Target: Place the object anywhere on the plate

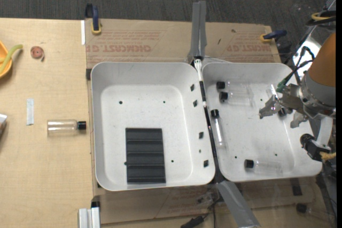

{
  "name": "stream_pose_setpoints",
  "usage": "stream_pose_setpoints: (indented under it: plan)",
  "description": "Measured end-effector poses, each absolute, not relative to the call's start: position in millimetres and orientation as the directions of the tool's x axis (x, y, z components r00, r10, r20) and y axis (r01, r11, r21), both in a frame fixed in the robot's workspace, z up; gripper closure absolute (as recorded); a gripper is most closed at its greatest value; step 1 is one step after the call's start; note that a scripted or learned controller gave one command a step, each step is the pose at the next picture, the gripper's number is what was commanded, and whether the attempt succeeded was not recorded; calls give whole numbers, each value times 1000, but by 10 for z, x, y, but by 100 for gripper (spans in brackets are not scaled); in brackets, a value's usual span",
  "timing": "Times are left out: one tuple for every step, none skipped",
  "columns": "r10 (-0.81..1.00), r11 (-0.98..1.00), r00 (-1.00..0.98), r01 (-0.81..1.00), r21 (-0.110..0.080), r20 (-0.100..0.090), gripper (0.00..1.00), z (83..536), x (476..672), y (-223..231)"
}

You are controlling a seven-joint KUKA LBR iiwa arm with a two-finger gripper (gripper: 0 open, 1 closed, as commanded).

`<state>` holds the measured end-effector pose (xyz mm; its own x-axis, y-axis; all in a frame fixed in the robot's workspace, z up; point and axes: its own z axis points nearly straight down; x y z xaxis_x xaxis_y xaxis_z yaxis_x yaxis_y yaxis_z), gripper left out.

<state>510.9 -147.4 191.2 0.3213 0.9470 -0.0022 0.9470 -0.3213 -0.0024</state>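
Gripper [271, 107] hovers over the right bin [286, 75], nothing visibly in it. Whether it's spread, I can't tell. Those clear bottles [238, 94] could slip the pinch

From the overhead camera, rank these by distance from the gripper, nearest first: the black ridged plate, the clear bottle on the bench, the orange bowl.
1. Black ridged plate, in the left bin, nearest the gripper.
2. Clear bottle, on the bench left of the bins.
3. Orange bowl, at the far left edge.
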Motion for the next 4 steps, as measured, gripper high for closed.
stream_pose_setpoints:
  plan:
    - [954,-301,301,954,-3,-2,0,1930,5899,-2082]
    - [999,-46,46,999,1,-3,0,2326,6438,-2099]
    - [1000,-15,15,1000,-1,-2,0,4293,6022,-2066]
    - [983,-185,185,983,-3,-3,0,4397,6596,-1789]
